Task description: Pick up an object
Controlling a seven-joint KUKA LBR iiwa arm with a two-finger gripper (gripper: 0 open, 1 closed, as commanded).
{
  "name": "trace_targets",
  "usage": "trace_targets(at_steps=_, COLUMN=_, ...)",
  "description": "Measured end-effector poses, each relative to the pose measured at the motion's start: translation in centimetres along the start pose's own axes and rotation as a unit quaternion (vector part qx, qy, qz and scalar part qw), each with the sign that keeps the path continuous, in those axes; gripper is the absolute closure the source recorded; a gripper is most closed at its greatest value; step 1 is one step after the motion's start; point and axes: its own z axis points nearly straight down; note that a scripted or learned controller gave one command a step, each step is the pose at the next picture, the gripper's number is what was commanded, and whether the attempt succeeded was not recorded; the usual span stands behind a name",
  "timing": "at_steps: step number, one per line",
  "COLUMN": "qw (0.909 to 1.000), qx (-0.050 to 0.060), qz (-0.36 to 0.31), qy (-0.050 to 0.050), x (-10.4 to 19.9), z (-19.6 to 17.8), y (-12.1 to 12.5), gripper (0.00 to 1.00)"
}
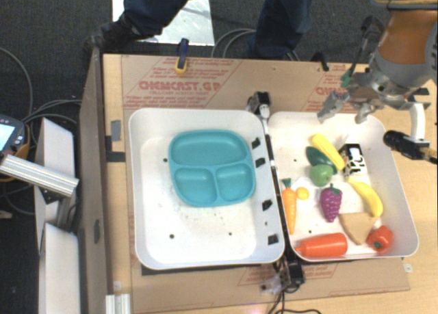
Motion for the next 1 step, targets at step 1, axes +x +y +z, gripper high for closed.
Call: trace_targets(at_steps=1, qw=1.0, qx=0.005, qz=0.002, qy=0.0, x=-3.36, z=9.32, y=-0.83, gripper=0.0)
